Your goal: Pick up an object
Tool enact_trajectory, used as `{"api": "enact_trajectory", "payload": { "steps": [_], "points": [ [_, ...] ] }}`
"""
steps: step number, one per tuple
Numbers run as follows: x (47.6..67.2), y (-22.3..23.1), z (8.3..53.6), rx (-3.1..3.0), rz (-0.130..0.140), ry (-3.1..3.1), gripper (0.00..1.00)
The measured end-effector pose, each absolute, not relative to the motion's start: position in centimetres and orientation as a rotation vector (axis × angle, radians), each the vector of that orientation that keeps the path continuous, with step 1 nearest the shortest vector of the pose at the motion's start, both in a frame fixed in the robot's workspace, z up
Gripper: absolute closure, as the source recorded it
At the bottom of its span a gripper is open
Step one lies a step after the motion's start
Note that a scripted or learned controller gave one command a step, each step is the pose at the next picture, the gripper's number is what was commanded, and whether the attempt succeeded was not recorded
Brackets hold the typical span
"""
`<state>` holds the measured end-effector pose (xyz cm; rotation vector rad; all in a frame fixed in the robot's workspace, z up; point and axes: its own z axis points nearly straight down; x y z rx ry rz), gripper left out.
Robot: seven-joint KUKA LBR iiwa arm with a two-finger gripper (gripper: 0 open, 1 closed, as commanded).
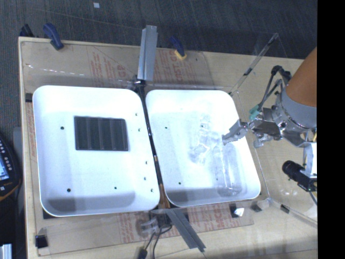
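Note:
A dark grey ribbed rectangular pad (pixel 101 133) lies flat in the left bin (pixel 48 193). In the right bin (pixel 167 107) sit clear plastic items: a crumpled-looking one (pixel 200 140) near the middle and a longer, bottle-like one (pixel 228 172) toward the front right corner. Their outlines are faint against the white floor. My gripper (pixel 232 134) reaches in over the right bin's right rim, its tip close to the right side of the crumpled clear item. Whether it touches that item I cannot tell.
A metal bar (pixel 147 53) stands at the back between the bins and another bracket (pixel 180 228) at the front. Blue clamps (pixel 53 36) hold the bench's back edge. The arm's wrist and cables (pixel 280 117) hang over the bench right of the bins.

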<state>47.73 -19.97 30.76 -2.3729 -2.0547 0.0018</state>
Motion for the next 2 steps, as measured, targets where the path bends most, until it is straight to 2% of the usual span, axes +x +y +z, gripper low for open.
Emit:
{"api": "enact_trajectory", "payload": {
  "steps": [1,2],
  "points": [
    [47.7,-20.1,30.4,-2.335,0.002,-2.095,0.0],
    [51.8,-17.7,24.4,-2.627,0.007,-1.711,0.0]
  ]
}}
